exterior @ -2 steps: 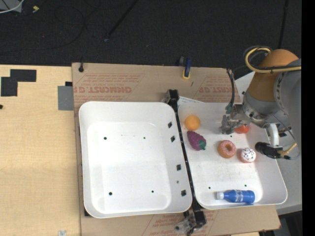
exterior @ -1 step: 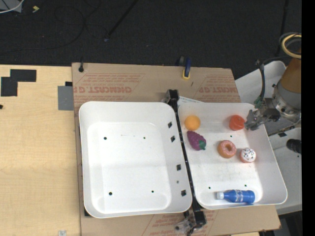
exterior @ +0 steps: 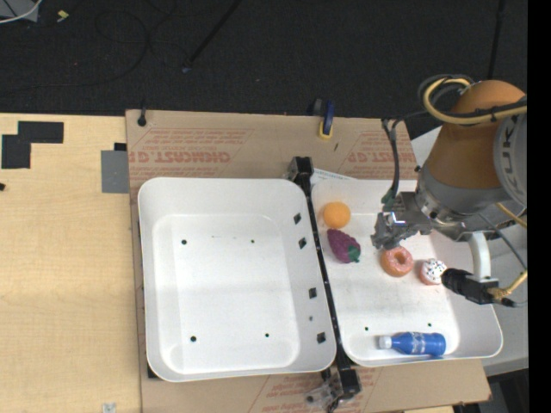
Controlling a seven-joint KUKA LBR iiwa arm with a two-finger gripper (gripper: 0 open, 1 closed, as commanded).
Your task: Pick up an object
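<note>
While the dark floor [exterior: 258, 41] runs across the top, a pale wooden counter [exterior: 60, 274] spreads out on the left, carrying a sheet of printed cardboard [exterior: 224, 149] with a blue clamp [exterior: 325, 119] at its far edge. On that cardboard, two white bins sit side by side. Left bin [exterior: 172, 231]: just bare white floor. Right bin [exterior: 482, 334]: an orange ball [exterior: 337, 214] near the divider, a purple toy [exterior: 344, 247] just beside it, a pink doughnut ring [exterior: 397, 261] mid-bin, a small white-and-red die [exterior: 432, 271] next to that, and a blue bottle [exterior: 413, 343] lying flat at the near rim. And the hand [exterior: 392, 229] hovers right above the doughnut ring; whether it's spread or pressed together, I cannot tell.
</note>
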